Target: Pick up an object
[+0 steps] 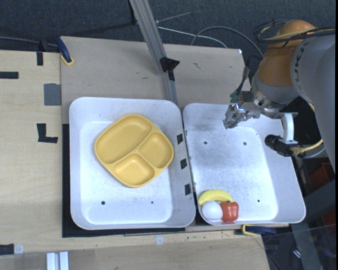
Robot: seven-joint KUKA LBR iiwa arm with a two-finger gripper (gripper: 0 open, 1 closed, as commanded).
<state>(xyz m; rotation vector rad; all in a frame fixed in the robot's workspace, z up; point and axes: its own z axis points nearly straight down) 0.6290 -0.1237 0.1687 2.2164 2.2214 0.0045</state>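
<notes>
Nearest me, three small objects, yellow (214, 195), white (212, 210) and red (230, 211), crowd the right bin's (270, 167) near wall, awkward for a grasp. My tool (234, 116) hangs over that bin's far end, well apart from them; I cannot tell its opening.

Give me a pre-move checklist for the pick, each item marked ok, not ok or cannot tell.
1. Targets in view: ok. A yellow piece, a white ball and a red piece sit clustered at the near edge of the right bin.
2. Gripper over a target: not ok. It hangs above the bin's far edge, well away from the cluster.
3. Gripper carrying nothing: cannot tell at this angle.
4. Targets separated enough for a clean grasp: not ok. The three touch each other and crowd the bin wall.
5. Path to the cluster: ok. The bin floor between shows only specks.
6. Yellow divided plate as alternative: ok, lying flat in the left bin.
</notes>
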